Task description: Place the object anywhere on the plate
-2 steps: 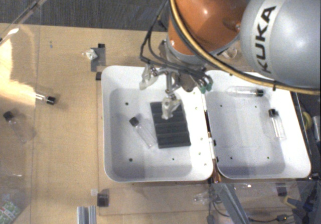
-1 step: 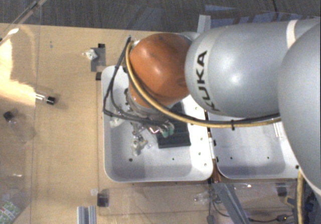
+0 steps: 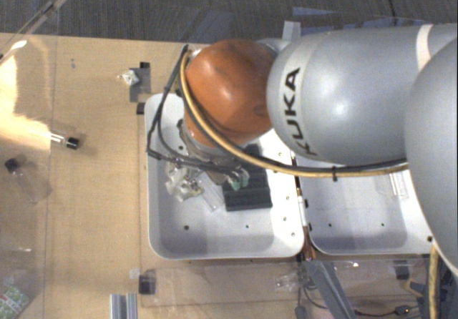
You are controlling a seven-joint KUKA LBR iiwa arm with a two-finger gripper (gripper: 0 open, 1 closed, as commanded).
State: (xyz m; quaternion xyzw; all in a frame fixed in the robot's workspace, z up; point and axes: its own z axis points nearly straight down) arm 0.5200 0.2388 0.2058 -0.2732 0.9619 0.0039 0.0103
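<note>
camera view: "kuka" on arm (image 3: 343, 96)

My grey arm (image 3: 358, 96) comes in from the right edge and fills the upper right of the frame. My orange band (image 3: 225, 92) sits at centre, and my gripper (image 3: 193, 182) hangs just below it, left of centre.
</note>
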